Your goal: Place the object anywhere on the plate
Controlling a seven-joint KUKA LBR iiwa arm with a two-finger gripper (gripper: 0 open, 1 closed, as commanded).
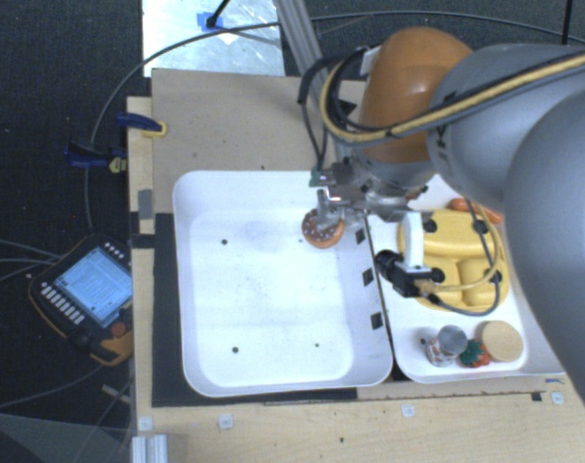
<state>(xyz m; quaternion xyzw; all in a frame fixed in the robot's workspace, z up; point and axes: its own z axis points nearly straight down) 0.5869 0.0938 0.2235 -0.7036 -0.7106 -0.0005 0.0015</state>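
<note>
Gripper [328,210] sits directly over the small round brown sprinkled doughnut [321,230] in the left white bin [264,355]; jaw state we cannot tell; yellow plate [447,249] lies rightward.

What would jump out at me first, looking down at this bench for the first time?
The big grey arm with its orange band sweeps in from the right and dominates the scene. Its gripper hangs over the left bin, right at a small round brown object. In the right bin a yellow plate catches the eye, with small items near it.
</note>
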